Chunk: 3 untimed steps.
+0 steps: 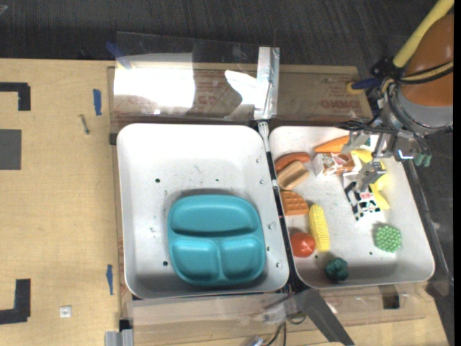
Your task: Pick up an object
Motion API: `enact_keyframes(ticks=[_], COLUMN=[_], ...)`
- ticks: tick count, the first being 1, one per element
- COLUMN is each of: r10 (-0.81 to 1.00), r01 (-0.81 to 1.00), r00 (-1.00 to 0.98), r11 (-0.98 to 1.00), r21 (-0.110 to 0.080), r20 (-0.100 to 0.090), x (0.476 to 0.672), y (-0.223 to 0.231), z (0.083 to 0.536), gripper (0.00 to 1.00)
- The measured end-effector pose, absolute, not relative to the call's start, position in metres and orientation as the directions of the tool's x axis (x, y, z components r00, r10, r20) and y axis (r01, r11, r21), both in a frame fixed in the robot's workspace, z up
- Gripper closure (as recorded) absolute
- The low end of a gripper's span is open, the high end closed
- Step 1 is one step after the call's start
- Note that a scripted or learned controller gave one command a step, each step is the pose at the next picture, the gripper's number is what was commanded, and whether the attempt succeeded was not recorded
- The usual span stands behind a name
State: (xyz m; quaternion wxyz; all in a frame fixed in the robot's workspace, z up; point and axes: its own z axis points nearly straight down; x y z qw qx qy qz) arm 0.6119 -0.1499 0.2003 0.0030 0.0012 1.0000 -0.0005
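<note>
Jaws (pixel 372 170) over right bin (pixel 418 265), grip state unclear, above black-and-white patterned card (pixel 367 206) on yellow piece

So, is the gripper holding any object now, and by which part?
It cannot be told. The gripper hangs over the toys in the right bin, near a black-and-white block, but no hold shows.

Teal divided tray (pixel 215 238) in left white bin (pixel 137 150), cardboard bench (pixel 50 215)
</note>
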Motion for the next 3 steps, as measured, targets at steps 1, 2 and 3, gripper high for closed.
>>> enact_keyframes(ticks=[1, 2, 3], r10=[0.009, 0.062, -0.027], r01=[0.009, 0.062, -0.027], r00=[-1.000, -0.998, -1.000], r11=[1.000, 0.998, 1.000], r21=[-0.002, -0.001, 0.001], r20=[-0.012, -0.013, -0.015], x=[0.600, 0.574, 0.560], y=[-0.170, -0.164, -0.089], z=[0.098, 0.089, 0.090], gripper=[0.00, 0.00, 0.00])
